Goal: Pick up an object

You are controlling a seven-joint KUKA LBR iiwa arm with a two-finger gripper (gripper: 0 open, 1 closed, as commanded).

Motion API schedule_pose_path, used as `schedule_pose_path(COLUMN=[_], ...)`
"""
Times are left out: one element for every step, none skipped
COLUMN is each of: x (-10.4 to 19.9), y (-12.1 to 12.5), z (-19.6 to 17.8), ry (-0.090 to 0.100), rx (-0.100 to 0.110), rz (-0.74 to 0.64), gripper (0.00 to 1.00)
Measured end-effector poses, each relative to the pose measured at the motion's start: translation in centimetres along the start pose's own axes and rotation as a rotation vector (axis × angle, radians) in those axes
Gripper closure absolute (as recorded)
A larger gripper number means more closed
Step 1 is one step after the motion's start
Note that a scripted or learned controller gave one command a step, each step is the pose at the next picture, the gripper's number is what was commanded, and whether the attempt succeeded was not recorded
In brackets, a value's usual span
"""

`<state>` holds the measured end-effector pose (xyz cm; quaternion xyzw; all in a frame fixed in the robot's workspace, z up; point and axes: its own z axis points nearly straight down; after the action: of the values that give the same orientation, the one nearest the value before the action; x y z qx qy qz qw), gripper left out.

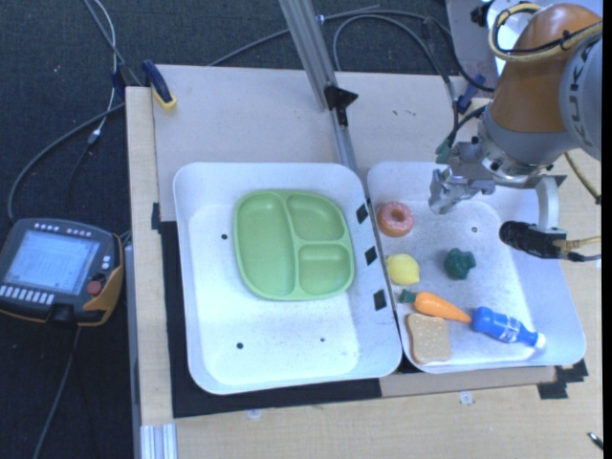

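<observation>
Camera view: gripper (448, 196) poised over the back of the right bin (564, 328), fingers narrowly parted and holding nothing. Nothing lifted yet; descent, grasp and raise all apparently left to do. Within reach in that bin: doughnut (395, 219) just beside the fingers, lemon (403, 269), broccoli (459, 263), carrot (441, 305), bread slice (429, 338), blue bottle (503, 326). Green divided plate (293, 243) alone in the left bin (206, 352). Pale wooden desk (239, 113), dark carpeted floor, control pendant (57, 271) at left.

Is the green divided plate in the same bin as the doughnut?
No, the green divided plate lies in the left bin; the pink-iced doughnut in the right bin.
</observation>
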<state>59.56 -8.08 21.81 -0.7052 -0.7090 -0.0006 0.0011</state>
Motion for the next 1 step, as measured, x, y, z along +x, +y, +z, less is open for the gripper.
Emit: schedule_pose_path(x=[5.12], y=[-1.24], z=[-1.23], ry=[0.0], rx=[0.001], rz=[0.0], gripper=[1.0])
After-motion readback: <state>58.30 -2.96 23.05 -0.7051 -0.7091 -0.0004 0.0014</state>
